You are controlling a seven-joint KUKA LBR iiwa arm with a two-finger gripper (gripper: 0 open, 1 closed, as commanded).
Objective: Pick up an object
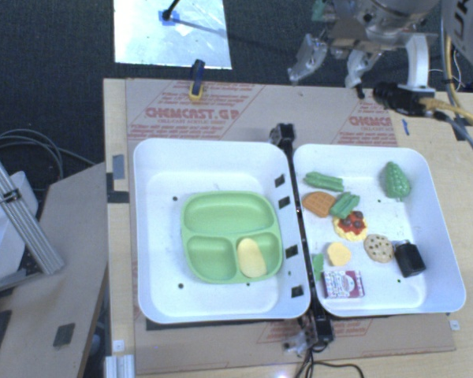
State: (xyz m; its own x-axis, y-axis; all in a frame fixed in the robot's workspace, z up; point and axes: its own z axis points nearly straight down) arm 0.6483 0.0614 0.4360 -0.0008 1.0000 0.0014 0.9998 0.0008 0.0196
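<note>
1. We see the pincer (331, 63) up beyond the far edge of the bins, spread wide with nothing between its fingers
2. We spot the right bin (441, 235) holding a green bean (324, 181), a cookie (378, 247), a pizza slice (351, 226) and a black block (409, 259)
3. We find a green tray (221, 235) in the left bin (154, 227), a yellow piece (251, 257) in its near right compartment

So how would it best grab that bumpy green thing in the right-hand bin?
Probably from straight above, fingers closing across the narrow middle of the bumpy green thing. It lies alone near the right bin's far corner, longer than wide, with free space on both long sides.
</note>
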